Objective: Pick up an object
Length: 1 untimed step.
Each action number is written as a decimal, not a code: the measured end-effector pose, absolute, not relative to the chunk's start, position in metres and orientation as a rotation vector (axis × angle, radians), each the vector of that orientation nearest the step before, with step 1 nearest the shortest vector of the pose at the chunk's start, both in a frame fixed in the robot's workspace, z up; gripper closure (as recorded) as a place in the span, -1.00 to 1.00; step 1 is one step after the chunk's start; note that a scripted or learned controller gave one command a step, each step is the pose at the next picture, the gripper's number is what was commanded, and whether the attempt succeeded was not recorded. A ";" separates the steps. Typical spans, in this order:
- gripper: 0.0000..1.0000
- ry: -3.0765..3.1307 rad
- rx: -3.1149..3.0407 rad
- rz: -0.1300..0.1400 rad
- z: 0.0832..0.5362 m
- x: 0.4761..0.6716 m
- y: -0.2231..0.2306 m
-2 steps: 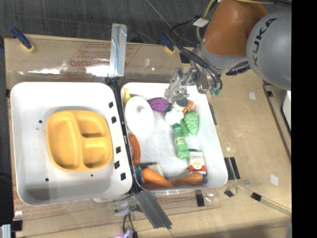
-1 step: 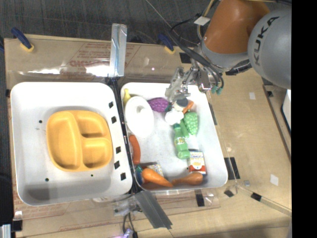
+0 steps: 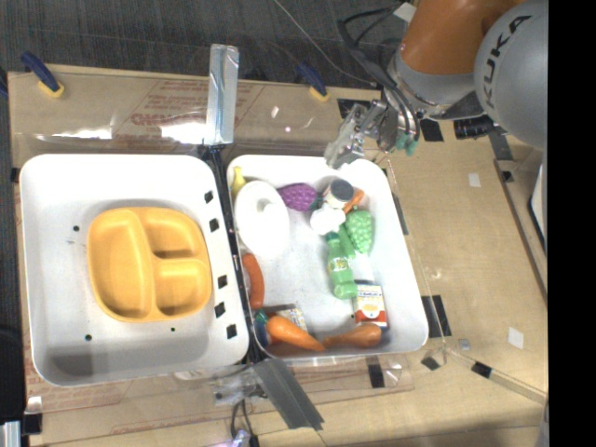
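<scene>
While the gripper hangs over the right bin's far rim, its fingers look spread, pinching nothing.

Taking the green bottle as landmark: a white cup lies to its left, a purple grape bunch beyond it, a green bumpy toy just right, a small carton just nearer, carrots along the near wall. The left bin bears a yellow divided tray.

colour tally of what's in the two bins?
Yellow: 2, divided tray, banana
White: 2, lid-like disc, small piece
Purple: 1, grapes
Green: 2, bottle, bumpy piece
Orange: 3, carrots, carton
Total: 10
</scene>
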State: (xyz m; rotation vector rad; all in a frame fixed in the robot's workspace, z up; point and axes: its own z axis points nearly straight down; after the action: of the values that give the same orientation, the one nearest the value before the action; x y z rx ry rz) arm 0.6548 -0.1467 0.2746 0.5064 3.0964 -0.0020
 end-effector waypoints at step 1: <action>1.00 3.136 0.189 -0.002 0.237 0.628 -0.212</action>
State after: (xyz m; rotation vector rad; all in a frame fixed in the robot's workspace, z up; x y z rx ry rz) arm 0.6281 -0.2120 0.2372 0.1886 3.1360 -0.0024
